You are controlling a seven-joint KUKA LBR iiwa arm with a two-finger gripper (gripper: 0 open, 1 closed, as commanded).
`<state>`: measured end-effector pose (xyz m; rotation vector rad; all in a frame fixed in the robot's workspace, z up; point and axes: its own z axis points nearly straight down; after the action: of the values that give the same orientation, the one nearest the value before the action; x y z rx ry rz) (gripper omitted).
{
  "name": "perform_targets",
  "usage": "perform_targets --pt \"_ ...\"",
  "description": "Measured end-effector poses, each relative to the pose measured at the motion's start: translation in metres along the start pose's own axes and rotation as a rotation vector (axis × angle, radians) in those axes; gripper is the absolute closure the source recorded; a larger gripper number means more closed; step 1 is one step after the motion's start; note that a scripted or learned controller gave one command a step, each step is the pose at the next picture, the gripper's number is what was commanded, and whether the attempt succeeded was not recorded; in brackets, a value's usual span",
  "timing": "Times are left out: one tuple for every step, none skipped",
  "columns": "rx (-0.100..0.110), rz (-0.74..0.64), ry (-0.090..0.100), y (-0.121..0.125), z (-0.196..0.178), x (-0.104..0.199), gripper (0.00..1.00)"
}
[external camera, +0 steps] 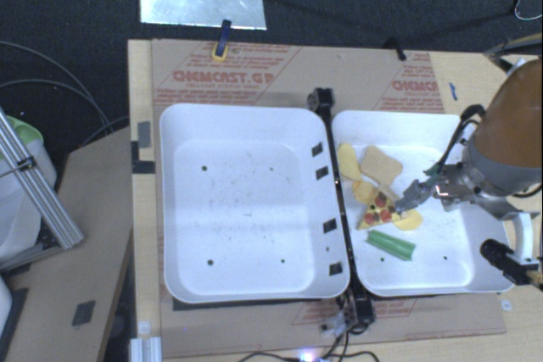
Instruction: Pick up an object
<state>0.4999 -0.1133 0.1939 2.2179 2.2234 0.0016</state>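
Toy food: I see a heap in the right bin (pixel 441 271), left-centre; pizza slice (pixel 379 212), bread piece (pixel 381 165), green pod (pixel 391 244).
Gripper (pixel 408 198): low over the pizza slice; grip state I cannot tell.
Left bin (pixel 246 267): beside it.

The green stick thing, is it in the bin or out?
In. The green stick lies flat on the floor of the right bin, just below the yellow pieces.
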Motion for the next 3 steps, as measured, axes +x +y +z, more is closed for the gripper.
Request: perform_targets --pt "-0.001 -0.004 0.001 0.016 0.112 0.026 0.00" --pt "-0.003 0.001 0.000 0.016 0.098 0.024 1.00" --pt "-0.009 -0.012 0.004 0.022 0.004 0.125 1.00"
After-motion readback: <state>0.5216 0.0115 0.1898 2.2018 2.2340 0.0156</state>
